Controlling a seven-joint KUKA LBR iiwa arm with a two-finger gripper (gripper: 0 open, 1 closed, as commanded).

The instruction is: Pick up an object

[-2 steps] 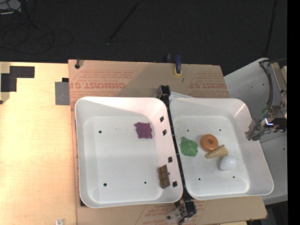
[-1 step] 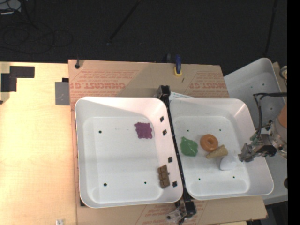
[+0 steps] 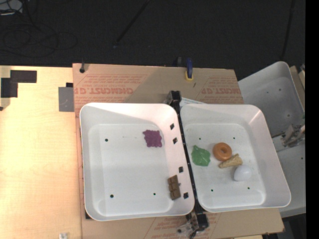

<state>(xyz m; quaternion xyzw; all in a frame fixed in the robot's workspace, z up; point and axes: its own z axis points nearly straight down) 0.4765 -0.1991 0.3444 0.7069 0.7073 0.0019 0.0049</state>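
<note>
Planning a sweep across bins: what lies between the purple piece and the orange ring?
In the camera view, the bins' adjoining walls and the green piece.

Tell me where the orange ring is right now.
The orange ring lies in the right bin, near its middle. A green piece sits to its left and a tan cone touches its lower edge.

Single fixed camera above bench point(image 3: 40, 153), angled down, both bins point(image 3: 94, 183) framed.
</note>
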